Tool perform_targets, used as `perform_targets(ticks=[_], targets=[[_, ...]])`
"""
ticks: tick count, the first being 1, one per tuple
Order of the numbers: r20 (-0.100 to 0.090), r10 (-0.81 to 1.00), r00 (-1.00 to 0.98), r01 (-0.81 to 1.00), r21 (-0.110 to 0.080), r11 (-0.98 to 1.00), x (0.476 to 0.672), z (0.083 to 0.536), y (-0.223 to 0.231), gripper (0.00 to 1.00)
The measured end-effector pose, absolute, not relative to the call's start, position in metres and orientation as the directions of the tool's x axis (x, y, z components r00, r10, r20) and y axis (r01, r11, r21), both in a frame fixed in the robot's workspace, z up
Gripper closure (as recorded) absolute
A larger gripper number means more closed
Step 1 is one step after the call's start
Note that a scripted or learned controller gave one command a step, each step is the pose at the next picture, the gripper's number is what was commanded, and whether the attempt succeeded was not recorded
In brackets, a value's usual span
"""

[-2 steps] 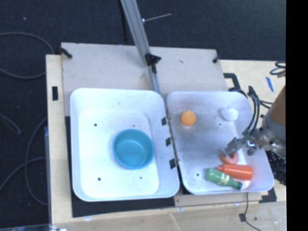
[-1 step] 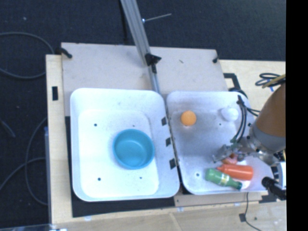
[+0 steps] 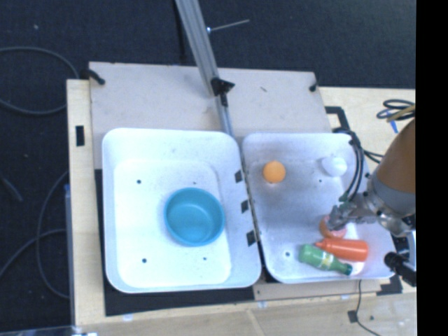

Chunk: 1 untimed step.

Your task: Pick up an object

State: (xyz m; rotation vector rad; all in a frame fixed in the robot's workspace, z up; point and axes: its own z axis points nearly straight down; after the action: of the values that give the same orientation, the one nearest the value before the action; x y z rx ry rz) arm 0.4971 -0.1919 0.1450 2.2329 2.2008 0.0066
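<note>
The arm comes in from the right edge, and the pincer is low in the right bin, down over the near-right corner. Whether it is open, closed or gripping something, I cannot tell: the wrist and cabling sit over the tip and the picture is too soft there.

Now the key relation. Just below the pincer lies the orange carrot-like toy, its long axis running roughly left to right across the bin, with a reddish end poking up almost against the pincer. That looks like the likeliest target, close under the tip and slightly toward the near wall. A grasp across its narrow width would suit that lie.

Trouble sits right beside it: the green bottle lies touching or nearly touching the orange toy on the near side, on a similar axis, tilted slightly. A sloppy closing could catch both or shove one against the bin wall.

Elsewhere from the pincer: a small white object rests toward the far wall, an orange ball sits well apart to the far left, and a blue bowl stands in the left bin on the desk, out of the way.
</note>
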Motion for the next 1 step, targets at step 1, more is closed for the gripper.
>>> perform_targets(ticks=[1], targets=[[-0.002, 1.000, -0.004, 1.000, 0.010, 0.004, 0.4985, 0.2120, -0.1939, 1.00]])
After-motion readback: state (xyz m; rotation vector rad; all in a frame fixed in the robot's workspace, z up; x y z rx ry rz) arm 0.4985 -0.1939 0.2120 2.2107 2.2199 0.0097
